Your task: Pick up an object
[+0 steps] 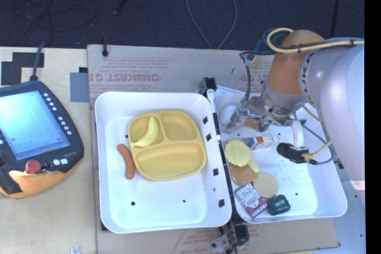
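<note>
Two white bins are sitting together: the left bin [113,199] is holding a yellow tray [169,154] with a banana [146,135] at ten o'clock; gripper [253,116] closure — cannot tell.

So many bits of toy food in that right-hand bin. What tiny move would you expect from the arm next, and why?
Probably a short drop straight down. The gripper sits over the upper part of the right bin, above a small orange piece, with nothing visibly held. The yellow round piece lies a little lower in the view, so it seems less likely.

Hand [245,118] low, arm [333,92] bent over.
</note>
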Controlling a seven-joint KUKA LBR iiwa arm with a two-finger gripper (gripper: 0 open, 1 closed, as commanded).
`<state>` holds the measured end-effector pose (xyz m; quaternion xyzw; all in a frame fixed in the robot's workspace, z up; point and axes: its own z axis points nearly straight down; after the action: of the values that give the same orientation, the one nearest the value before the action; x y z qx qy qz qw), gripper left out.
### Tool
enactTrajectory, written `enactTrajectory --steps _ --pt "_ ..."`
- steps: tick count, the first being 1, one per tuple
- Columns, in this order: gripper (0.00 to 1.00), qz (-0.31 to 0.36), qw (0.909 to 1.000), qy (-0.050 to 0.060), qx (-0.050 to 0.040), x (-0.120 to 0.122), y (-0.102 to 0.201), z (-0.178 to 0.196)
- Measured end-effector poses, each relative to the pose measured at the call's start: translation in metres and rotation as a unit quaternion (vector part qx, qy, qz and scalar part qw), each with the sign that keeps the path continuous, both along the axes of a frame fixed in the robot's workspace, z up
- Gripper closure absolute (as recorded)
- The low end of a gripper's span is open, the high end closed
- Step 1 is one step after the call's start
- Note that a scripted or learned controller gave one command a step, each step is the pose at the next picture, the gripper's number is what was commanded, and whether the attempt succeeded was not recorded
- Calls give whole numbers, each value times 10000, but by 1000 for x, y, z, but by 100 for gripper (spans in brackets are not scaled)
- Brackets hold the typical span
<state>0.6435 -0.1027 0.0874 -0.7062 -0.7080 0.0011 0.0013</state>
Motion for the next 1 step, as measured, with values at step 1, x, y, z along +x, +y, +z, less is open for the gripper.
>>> enactTrajectory --steps 1 --pt "0 -14 10000 4 5 -55 2 0"
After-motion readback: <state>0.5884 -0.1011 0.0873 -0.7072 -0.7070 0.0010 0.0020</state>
